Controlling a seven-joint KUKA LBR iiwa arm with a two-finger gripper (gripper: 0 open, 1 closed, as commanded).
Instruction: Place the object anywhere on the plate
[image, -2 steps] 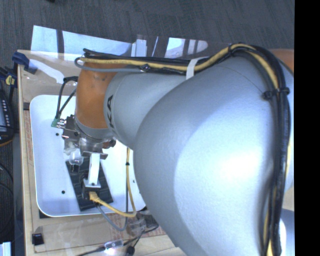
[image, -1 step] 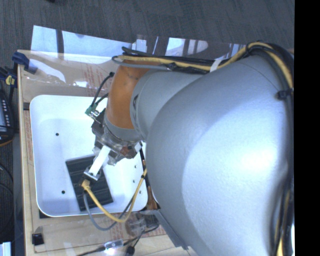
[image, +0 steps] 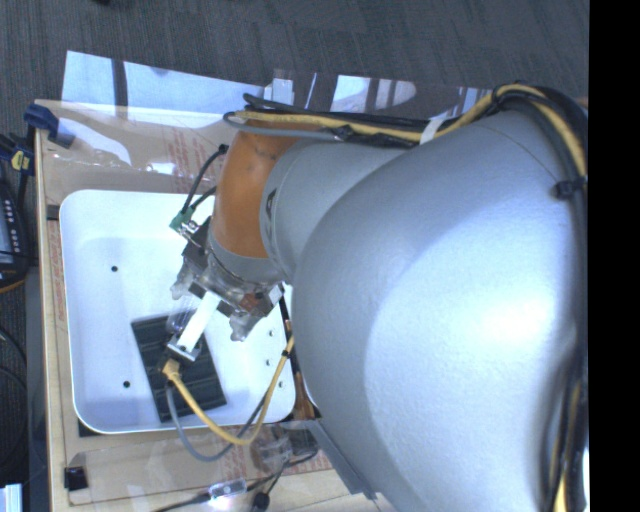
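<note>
Looming nearest, the arm's (image: 440, 300) smooth, rounded grey shell leads to a glossy orange band (image: 245, 200) and then the metal claw (image: 215, 305); I cannot tell whether it is open or closed. Beneath it, a flat black ribbed rectangular slab (image: 150, 345) lies in the shallow, round-cornered white bin (image: 100, 290) on the pale wooden desk (image: 120, 465).

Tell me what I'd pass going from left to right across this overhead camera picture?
Left wall of the white bin → orange band of the robot → big grey arm, which covers the rest of the way to the right.
</note>
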